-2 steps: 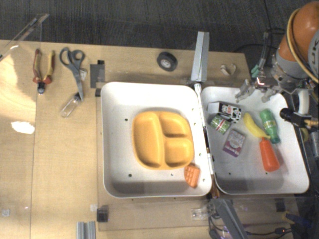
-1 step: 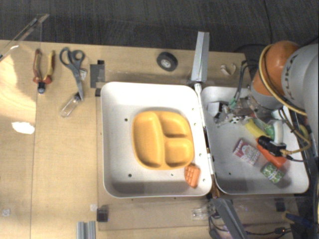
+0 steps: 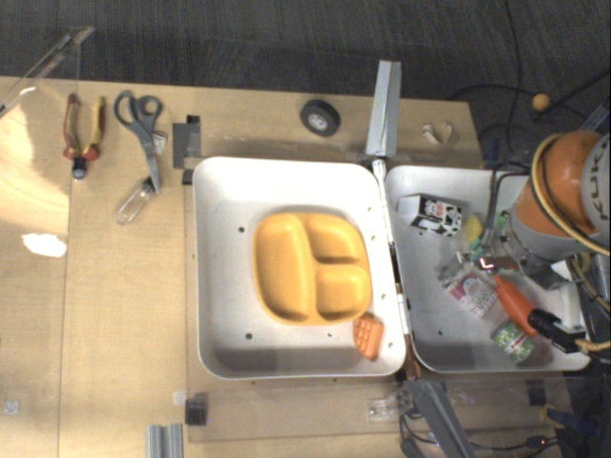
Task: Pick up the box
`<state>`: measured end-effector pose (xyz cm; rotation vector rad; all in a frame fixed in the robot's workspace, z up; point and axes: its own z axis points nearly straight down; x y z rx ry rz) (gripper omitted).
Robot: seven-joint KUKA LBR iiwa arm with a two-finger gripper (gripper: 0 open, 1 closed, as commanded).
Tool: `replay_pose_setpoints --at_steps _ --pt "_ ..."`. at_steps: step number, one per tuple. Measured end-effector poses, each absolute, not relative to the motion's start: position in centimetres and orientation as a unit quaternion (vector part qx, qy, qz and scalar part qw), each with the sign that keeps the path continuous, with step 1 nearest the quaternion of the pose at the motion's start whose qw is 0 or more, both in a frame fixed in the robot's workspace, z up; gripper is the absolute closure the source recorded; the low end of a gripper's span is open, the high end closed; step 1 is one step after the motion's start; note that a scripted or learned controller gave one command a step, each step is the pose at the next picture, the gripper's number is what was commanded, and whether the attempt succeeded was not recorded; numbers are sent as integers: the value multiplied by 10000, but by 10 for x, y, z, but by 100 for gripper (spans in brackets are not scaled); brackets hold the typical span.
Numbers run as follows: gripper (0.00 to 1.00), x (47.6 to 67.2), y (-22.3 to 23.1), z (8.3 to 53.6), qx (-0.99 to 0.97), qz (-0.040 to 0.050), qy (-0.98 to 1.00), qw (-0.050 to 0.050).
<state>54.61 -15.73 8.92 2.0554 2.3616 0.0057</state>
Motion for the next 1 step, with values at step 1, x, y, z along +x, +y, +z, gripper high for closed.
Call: replay_pose_setpoints --at_steps 1 --pt "100 550 -158 103 6556 46 7551 103"
